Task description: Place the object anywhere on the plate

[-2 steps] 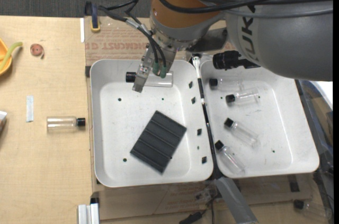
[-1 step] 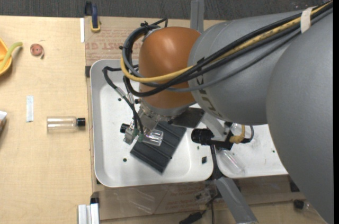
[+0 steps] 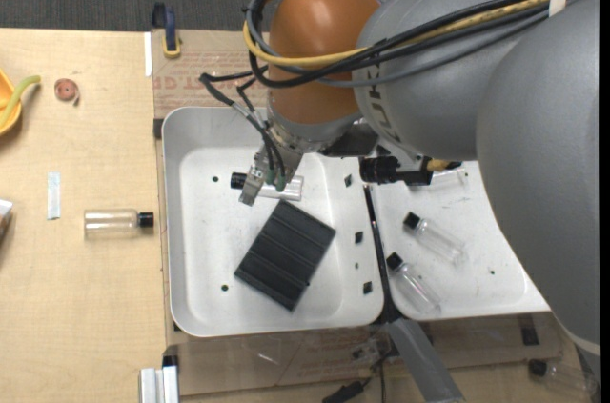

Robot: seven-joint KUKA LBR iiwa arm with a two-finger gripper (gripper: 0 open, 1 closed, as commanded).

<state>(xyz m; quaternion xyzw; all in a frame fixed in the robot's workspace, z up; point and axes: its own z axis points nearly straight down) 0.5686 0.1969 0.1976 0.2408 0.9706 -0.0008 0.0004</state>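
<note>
- Gripper (image 3: 255, 186): low in the left bin (image 3: 191, 201), above the black plate (image 3: 285, 254); you cannot tell its grasp.
- Small clear vial (image 3: 272, 184), the likely object: at the gripper, just beside the plate; placement remains.

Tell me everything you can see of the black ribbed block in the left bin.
The black ribbed block is a flat, dark rectangular slab with parallel grooves across its top, matte like plastic or rubber. It lies flat on the left bin floor, turned diagonally, toward the bin's lower middle. The pincer hangs just above its upper corner; whether they touch is unclear.
</note>
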